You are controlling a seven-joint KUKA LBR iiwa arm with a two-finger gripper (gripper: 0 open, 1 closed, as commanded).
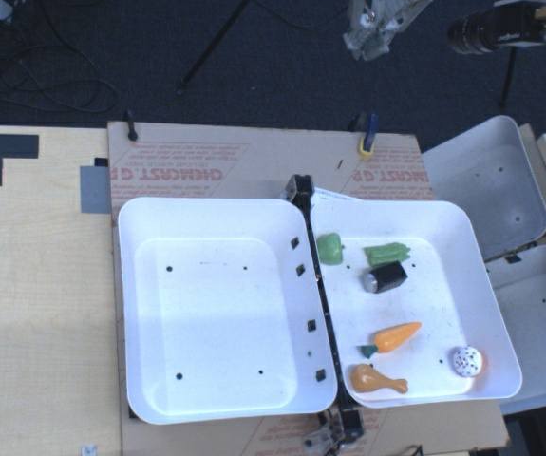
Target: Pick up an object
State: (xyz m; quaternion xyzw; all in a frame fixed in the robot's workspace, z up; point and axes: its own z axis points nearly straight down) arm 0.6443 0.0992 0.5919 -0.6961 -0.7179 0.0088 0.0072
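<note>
The gripper (379, 22) hangs high above the bench, past the far edge of the cardboard sheet (254, 164) that lies under the bins, and well apart from everything it could pick. It shows nothing between its fingers; whether they stand open or closed cannot be told from this slanted view, since the metal parts blur together against the dark floor.

All the candidate objects lie in the right bin (486, 283). A green lump (329, 249) sits close to the bin's left wall, near the divider. Just beside it toward the far edge lies a green pepper-shaped piece (386, 253), and touching or nearly touching that is a black-and-silver cylinder (385, 277). An orange carrot (395, 337) rests around the middle, an orange gourd-shaped toy (377, 380) lies at the near left corner, and a white speckled ball (466, 360) sits by the near right corner. The left bin (130, 255) holds no objects.

By this evidence the task has hardly begun: no object is chosen, approached or lifted. Descent, closing and lift all remain.
</note>
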